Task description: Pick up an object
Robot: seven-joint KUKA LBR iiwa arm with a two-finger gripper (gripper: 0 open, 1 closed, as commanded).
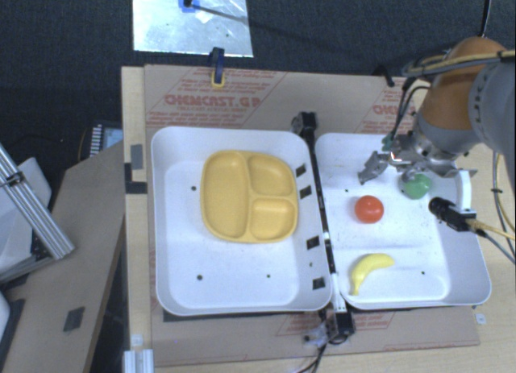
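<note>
Pincer [377, 166] above right bin [413, 242], state unclear; green ball [416, 187] just beside it

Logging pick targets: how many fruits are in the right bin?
3: green one by the arm, red one mid-bin, banana at the front. The arm may hide more.

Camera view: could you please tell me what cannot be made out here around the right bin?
Green object: camera view; the gripper overlaps its upper part, so its full shape is hidden.
Arm: camera view; cut off by the right edge.
Red object: camera view; too small to identify for sure.
</note>
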